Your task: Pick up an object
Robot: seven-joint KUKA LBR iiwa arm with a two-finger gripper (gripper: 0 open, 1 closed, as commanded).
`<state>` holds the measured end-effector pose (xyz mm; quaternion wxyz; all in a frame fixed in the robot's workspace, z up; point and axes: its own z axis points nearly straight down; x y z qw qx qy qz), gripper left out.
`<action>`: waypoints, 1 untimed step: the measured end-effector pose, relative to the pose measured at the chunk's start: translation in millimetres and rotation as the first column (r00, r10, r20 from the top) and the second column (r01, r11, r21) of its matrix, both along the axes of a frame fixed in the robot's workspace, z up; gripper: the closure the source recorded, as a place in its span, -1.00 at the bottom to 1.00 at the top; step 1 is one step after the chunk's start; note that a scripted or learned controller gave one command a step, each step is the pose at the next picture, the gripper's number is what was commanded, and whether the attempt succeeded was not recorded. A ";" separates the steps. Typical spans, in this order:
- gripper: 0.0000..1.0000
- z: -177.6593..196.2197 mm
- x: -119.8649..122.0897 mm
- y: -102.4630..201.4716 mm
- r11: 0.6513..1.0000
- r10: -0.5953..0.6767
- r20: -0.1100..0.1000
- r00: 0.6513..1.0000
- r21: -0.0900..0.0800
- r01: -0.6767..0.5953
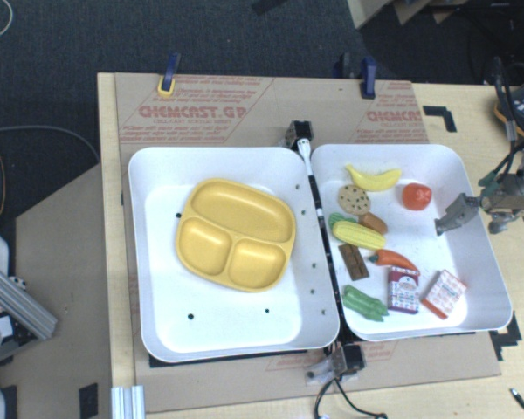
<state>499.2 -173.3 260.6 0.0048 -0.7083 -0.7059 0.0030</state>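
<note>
Toys crowd the right bin's (472, 317) left half; left bin (157, 321) holds a yellow tray (236, 234), bare floor around it; tomato (417, 196) lies apart, open floor beyond; gripper (461, 212) over right rim, fingers' state indiscernible.

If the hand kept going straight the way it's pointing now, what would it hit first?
The hand points left over the right bin. Continuing that way, the red tomato looks first in line, though height above the bin is unclear, so it might pass over.
</note>
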 end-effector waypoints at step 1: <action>-1.00 5.6 2.2 0.2 1.000 0.003 0.011 1.000 -0.003 -0.003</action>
